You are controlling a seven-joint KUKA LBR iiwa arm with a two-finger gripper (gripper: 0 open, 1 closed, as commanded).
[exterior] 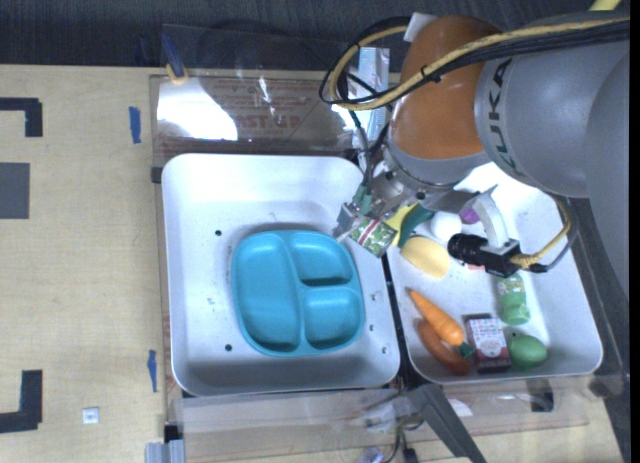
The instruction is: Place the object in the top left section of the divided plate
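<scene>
Nearest the camera, a carrot, a red packet and a green lime are lying in the right bin. At nine o'clock from them, the blue divided plate is sitting in the left bin. Beyond, at the plate's one o'clock, the tool is pinching a green-labelled packet over the bins' shared edge.

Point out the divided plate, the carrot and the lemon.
divided plate (262,296): camera view, on the floor of its large left section.
carrot (438,317): camera view, on the middle of its orange body.
lemon (428,257): camera view, on the middle of its yellow skin.
</scene>
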